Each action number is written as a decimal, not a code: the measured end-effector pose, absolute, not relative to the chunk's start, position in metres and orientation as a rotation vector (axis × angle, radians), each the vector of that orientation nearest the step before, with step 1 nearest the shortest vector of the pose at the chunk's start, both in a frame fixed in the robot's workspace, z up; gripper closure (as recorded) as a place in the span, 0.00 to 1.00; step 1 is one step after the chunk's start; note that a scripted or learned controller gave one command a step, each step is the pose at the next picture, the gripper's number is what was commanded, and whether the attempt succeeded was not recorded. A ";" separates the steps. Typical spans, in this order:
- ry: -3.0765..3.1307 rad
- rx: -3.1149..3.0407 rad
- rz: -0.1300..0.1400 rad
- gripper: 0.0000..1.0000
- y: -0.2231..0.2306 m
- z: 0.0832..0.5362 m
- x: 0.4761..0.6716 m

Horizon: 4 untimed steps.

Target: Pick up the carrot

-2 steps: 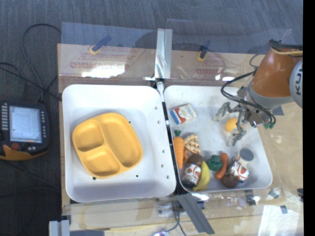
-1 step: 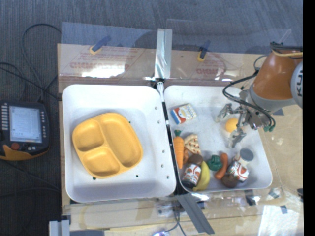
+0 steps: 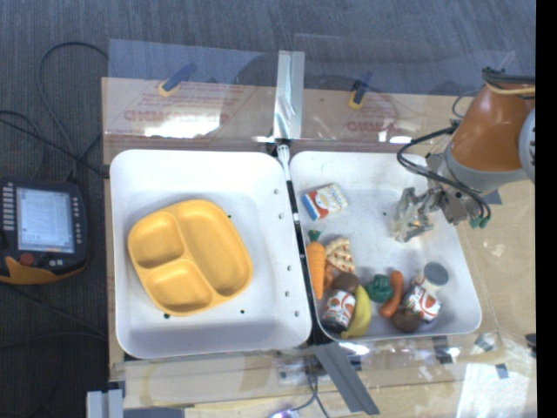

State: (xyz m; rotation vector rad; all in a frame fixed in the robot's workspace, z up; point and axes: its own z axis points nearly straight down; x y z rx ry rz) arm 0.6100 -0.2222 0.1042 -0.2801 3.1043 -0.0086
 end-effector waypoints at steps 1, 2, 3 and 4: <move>3.121 0.316 0.000 1.00 -0.166 0.150 0.582; 3.125 0.320 -0.001 0.00 -0.168 0.148 0.581; 3.076 0.626 -0.002 0.00 -0.221 0.138 0.635; 3.120 0.352 -0.002 0.00 -0.221 0.093 0.643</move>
